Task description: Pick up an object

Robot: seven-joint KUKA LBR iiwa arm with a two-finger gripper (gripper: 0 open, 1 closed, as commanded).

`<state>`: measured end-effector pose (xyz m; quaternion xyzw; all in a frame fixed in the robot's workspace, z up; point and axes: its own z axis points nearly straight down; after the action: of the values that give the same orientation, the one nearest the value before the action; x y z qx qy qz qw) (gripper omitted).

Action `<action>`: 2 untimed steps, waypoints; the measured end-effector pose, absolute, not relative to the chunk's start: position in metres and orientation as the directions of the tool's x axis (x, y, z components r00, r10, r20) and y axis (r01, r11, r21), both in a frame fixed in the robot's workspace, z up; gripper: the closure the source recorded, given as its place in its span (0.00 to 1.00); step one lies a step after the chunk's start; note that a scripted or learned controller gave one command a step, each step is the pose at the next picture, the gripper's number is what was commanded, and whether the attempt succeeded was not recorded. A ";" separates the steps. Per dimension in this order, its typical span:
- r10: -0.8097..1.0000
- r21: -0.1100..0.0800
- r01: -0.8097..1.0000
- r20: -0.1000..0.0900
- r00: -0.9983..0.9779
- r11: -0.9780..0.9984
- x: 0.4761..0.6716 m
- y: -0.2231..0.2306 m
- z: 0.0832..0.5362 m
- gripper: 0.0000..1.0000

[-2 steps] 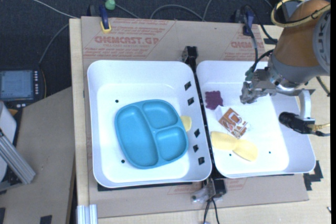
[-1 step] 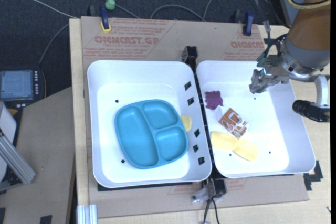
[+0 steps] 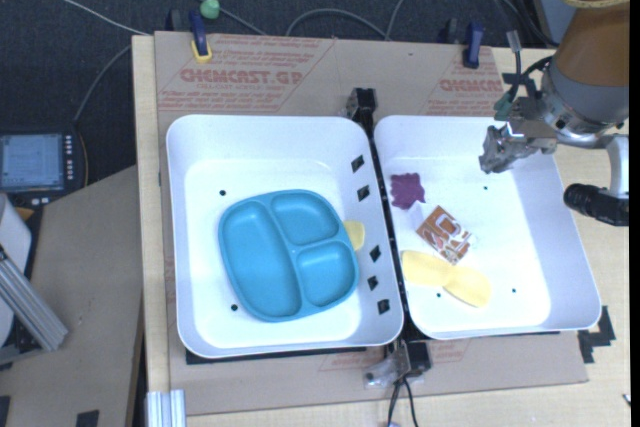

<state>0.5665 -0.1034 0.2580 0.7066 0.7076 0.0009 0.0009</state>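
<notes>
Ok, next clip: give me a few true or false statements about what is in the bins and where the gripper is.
1. The blue tray lies in the left bin. True.
2. The gripper is directly over the blue tray. False: it is over the right bin, near its far side.
3. A purple piece lies in the right bin. True.
4. The brown packet sits on the blue tray. False: it lies in the right bin, near the yellow piece.

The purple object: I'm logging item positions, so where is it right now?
In the camera view, the purple object lies in the right bin, near the divider between the two bins, just up and left of the brown-and-white packet.
</notes>
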 end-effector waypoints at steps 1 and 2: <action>1.000 -0.003 1.000 0.002 -0.004 0.004 0.546 -0.061 0.257 1.00; 1.000 -0.005 1.000 0.004 -0.006 0.006 0.530 -0.004 0.240 1.00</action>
<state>0.5298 -0.0044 0.2400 0.7049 0.7093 -0.0005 -0.0031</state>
